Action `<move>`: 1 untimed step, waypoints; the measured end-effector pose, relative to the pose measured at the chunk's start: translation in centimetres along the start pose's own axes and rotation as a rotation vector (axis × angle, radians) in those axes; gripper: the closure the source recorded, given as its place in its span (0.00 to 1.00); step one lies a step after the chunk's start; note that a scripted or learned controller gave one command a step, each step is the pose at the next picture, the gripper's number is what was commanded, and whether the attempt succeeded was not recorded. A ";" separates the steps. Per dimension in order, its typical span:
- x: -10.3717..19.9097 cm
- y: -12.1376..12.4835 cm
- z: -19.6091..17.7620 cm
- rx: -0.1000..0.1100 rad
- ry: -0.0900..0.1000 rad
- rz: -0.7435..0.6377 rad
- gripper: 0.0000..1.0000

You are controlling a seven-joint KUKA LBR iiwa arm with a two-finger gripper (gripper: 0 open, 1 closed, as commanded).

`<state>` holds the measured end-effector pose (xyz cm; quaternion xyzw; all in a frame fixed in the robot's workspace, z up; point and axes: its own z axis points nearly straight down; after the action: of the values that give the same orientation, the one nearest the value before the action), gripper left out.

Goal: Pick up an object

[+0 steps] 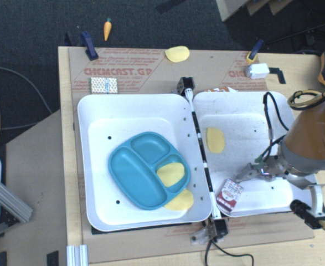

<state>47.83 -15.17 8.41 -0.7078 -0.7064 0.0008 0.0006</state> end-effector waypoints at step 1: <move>9.4 5.5 -10.1 -0.003 0.001 -0.003 0.00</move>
<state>53.37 -5.79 18.48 -0.7066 -0.7076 -0.0005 0.0000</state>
